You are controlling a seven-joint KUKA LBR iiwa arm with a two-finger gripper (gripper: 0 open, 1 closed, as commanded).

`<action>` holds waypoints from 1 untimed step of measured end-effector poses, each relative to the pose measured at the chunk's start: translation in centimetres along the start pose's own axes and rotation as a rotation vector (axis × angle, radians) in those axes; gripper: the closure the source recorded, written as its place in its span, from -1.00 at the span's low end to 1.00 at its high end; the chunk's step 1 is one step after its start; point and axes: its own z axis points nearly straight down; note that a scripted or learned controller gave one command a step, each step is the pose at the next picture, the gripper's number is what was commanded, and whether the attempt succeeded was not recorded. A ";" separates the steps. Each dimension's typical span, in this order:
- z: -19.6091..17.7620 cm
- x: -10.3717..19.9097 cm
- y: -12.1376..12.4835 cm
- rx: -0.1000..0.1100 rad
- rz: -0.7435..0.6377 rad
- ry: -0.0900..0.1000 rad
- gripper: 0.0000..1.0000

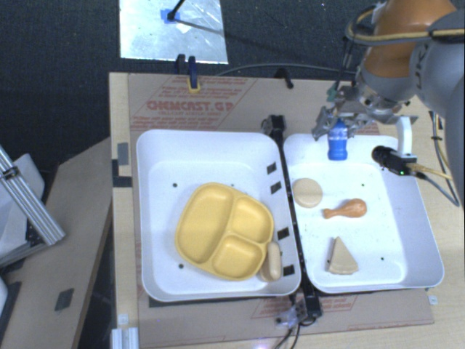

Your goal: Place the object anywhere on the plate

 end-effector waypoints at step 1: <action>-0.8 4.6 -1.3 -0.001 0.000 0.000 1.00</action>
